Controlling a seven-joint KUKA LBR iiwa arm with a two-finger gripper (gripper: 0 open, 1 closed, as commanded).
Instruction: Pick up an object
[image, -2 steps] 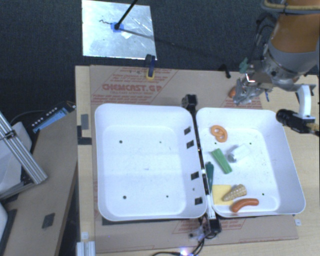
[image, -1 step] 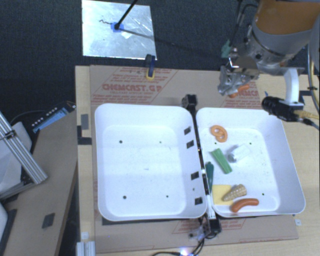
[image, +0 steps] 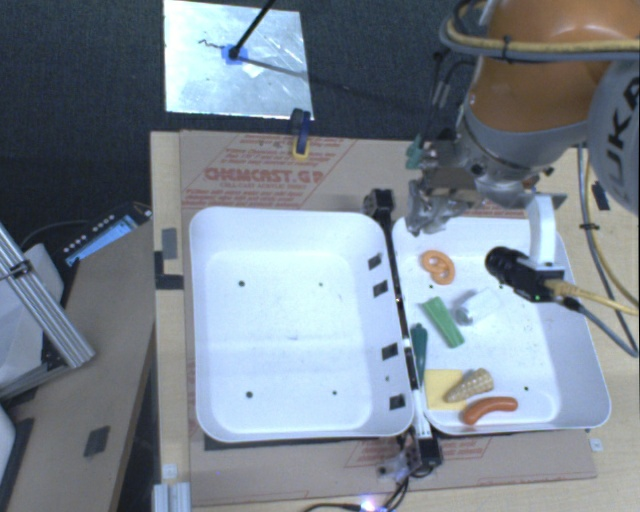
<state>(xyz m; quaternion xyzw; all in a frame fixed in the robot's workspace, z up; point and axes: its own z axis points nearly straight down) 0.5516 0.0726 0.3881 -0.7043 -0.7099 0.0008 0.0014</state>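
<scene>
Hand (image: 432, 215) hanging low over the far left corner of the right bin (image: 575, 350); finger spread impossible to judge, nothing seen held. Just beside it, an orange pretzel-shaped ring (image: 437, 265). Nearer, a flat green block (image: 441, 322), long axis running near-to-far, tilted. Beside that, a clear plastic piece (image: 480, 303). By the near wall, a yellow wedge (image: 444, 383), ridged tan cone (image: 470, 384) and glossy orange sausage (image: 488, 408) lying crosswise. Open floor along the bin's right side. Left bin (image: 290, 330) smooth, white.
</scene>
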